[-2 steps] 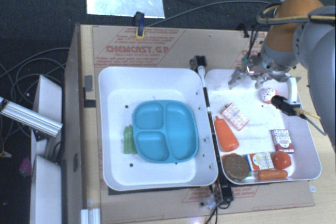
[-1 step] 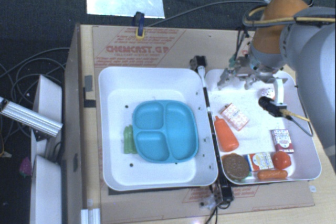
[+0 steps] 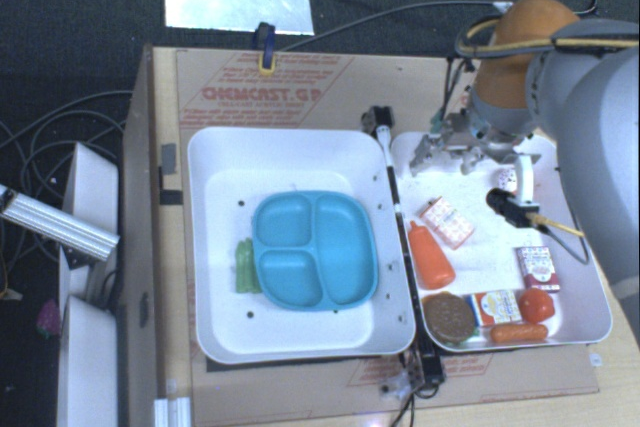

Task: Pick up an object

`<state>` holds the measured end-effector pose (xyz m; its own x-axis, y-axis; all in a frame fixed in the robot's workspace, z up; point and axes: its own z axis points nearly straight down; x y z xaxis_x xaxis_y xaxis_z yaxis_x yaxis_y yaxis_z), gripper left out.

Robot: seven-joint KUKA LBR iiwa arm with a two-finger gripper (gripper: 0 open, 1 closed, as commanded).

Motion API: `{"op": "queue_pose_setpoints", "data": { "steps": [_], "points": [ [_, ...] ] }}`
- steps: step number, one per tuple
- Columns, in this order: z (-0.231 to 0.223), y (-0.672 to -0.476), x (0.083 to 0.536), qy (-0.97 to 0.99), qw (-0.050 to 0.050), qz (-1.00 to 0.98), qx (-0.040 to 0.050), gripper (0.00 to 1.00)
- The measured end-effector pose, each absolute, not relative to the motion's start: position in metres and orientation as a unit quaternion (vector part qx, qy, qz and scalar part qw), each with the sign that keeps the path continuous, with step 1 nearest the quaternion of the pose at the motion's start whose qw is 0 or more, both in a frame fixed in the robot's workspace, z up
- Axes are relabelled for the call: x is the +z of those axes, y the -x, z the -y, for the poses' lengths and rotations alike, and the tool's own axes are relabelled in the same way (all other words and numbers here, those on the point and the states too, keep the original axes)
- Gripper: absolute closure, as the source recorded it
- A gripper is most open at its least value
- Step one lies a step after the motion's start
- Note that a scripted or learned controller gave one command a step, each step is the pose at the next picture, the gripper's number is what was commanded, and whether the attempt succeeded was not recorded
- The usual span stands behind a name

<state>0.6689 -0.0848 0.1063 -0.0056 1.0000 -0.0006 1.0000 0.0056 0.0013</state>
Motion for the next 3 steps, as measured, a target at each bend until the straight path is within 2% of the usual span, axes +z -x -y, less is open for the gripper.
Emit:
{"op": "queue_pose_setpoints", "data": {
  "steps": [1,2,3],
  "points": [
    [0.086,-0.669,0.085,-0.705,0.001,-0.709,0.0002,0.0],
    [0.097,-0.646,0.085,-0.707,0.001,-0.708,0.0002,0.0],
    [0.135,-0.669,0.085,-0.707,0.002,-0.708,0.0006,0.0]
  ]
}}
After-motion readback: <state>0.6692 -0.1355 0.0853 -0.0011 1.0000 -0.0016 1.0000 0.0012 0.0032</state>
